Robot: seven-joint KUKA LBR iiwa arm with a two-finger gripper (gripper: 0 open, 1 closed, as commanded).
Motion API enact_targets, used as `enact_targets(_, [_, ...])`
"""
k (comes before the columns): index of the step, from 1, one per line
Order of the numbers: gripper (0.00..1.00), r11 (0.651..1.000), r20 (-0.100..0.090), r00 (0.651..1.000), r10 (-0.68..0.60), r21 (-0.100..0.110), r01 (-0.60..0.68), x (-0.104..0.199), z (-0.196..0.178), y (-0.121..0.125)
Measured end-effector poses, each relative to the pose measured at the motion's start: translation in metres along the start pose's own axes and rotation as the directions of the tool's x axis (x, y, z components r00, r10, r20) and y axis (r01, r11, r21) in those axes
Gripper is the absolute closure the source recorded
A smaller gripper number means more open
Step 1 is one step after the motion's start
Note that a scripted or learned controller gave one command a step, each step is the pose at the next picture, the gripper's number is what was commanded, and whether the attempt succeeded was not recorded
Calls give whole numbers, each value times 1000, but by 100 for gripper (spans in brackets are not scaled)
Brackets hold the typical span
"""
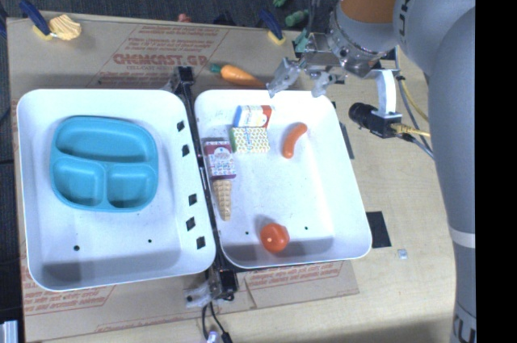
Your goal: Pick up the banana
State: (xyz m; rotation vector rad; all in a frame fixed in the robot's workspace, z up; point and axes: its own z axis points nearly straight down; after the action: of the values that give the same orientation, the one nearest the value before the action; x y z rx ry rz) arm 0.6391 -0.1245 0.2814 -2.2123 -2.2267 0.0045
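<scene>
Hanging over the far rim of the view-right bin (347,172), the gripper (301,83) sits at the end of the grey arm (428,18) w/ its orange band, which comes in from the top right. Jaws are spread apart, nothing btw them; the clear fingertips (282,80) are above the bin's far edge, not touching any item.

Banana: can't ID it for sure. Only yellow candidate is a pale yellow lump (65,28) on the cardboard sheet (145,51) at the far left corner, outside both bins, just beside a blue clamp (34,14), well apart from the gripper.

Right bin contents: a small carton (253,116) near the far wall, a green-yellow box (251,140) touching it on the near side, a maroon box (219,158) by the left wall, an ice-cream cone (224,199) just below that, an orange sausage (293,140) mid-bin, and a red-orange ball (274,237) near the front wall.

A carrot (237,74) lies on the cardboard just beyond the right bin's far rim, near the gripper's left.

View-left bin (32,196) holds a blue divided tray (103,162), flat on the floor.
</scene>
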Motion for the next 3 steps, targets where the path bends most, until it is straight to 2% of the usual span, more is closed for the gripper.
enact_targets(1, [0,990,0,990,140,-4,-140,-35,176,-14])
enact_targets(2, [0,983,14,983,-183,-14,183,17,184,-18])
enact_targets(3, [0,928,0,928,-372,0,372,25,190,-56])
